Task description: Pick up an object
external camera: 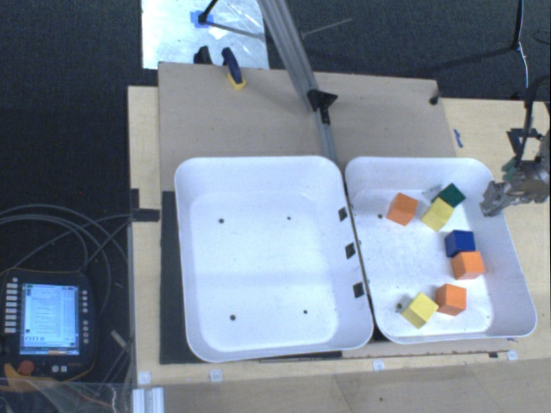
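Observation:
The right white bin (508, 256) holds several small blocks. An orange block (402, 208) lies near its back left. A green block (448, 195) sits against a yellow block (437, 214). A blue block (460, 243) touches an orange block (467, 265) below it. Near the front lie another orange block (450, 298) and a yellow block (420, 309). My gripper (497, 198) hangs at the bin's right rim, to the right of the green block and apart from every block.
The left white bin (198, 231) adjoins the right one. A grey pole (293, 46) slants down to the bench behind the bins. A teach pendant (47, 321) with cables lies off the bench to the left.

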